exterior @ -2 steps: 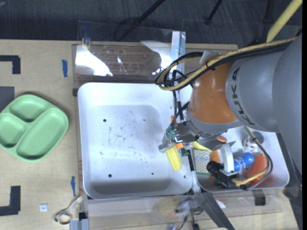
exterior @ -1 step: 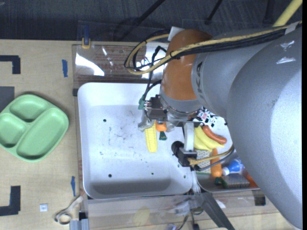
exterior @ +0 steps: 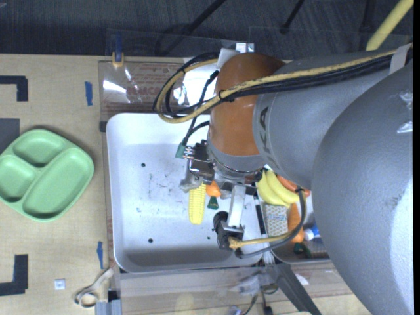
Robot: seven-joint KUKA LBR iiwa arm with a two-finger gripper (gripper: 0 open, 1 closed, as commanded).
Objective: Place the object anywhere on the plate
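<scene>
A green divided plate (exterior: 43, 174) lies on the bench to the left of the bins. In the left white bin (exterior: 134, 241), a yellow toy corn cob (exterior: 195, 206) stands on end near the bin's middle right. My gripper (exterior: 199, 184) hangs straight above the cob's top end, close to it or touching it. The arm's wrist and orange band hide the gripper from above. A small orange piece (exterior: 213, 190) with a green bit sits just right of the cob.
A yellow banana (exterior: 275, 189) and other toy food, including a speckled piece (exterior: 277, 220), lie under the arm on the right. Cables loop above the bin's far edge. The arm's grey body covers the right bin.
</scene>
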